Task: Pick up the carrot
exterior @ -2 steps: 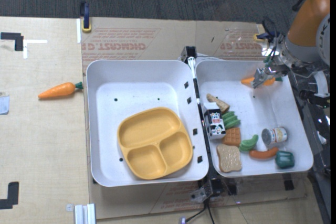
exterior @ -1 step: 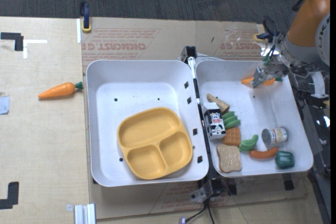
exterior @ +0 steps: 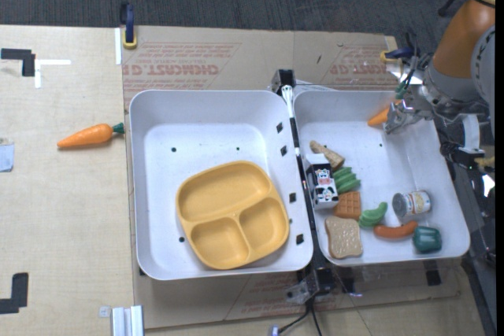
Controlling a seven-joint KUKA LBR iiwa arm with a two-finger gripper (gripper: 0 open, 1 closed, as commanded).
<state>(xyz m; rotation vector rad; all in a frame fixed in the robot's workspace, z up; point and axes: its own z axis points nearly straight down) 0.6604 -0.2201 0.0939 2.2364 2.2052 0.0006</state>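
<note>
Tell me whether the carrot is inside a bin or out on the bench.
Out. One carrot lies on the bench left of the left bin. Another orange piece sits by the gripper.

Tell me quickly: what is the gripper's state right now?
Two-finger gripper: closed on a small orange carrot, at the right bin's far edge.

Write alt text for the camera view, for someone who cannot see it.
The gripper sits at the right bin's far edge beside an orange piece, while a carrot lies on the bench left of both bins. The left bin holds a yellow divided plate.
</note>
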